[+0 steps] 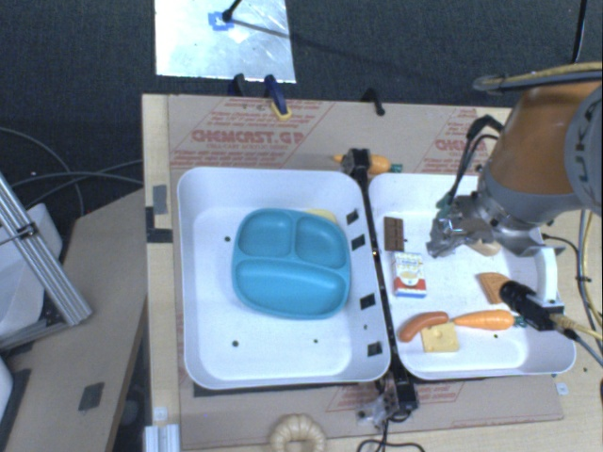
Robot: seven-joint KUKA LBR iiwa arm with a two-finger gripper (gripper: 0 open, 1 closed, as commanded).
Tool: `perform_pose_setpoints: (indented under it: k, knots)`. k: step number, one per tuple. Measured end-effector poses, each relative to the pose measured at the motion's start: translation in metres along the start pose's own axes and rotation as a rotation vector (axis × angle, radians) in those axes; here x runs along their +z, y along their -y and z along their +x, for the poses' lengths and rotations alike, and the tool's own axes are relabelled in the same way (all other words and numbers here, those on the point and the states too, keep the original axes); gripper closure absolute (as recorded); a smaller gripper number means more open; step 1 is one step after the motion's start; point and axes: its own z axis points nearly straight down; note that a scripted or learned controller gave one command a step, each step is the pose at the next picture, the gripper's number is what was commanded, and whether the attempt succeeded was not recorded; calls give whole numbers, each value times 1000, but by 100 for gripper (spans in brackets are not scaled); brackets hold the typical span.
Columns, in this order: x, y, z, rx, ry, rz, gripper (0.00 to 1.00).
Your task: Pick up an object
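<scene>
My gripper (444, 238) hangs over the upper middle of the right bin (542, 351), with nothing visibly in it. To its left lies a brown chocolate bar (394, 233). Below it rests a small red, white and blue carton (409, 275). Further toward the front are a sausage (422, 324), a carrot (483, 320) and a yellow cheese piece (440, 339). An orange-brown wedge (491, 285) lies to the gripper's lower right. A pale item (486, 247) peeks out under the wrist.
The left bin (212, 347) holds a blue divided plate (290, 262) with a yellow thing (324, 215) behind its far edge. An orange object (378, 165) sits by the clamp beyond the bins. A blue and yellow clip (277, 97) stands on the back board.
</scene>
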Motion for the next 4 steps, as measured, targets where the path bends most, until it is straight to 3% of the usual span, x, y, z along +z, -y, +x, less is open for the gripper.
perform_pose_setpoints:
  k: [1, 2, 4]
  knots:
    - [-2, -22, 49, 1, 1, 0, 100]
    - [22, -29, 64, 4, 2, 3, 100]
    - [1, -31, 60, 4, 2, 1, 100]
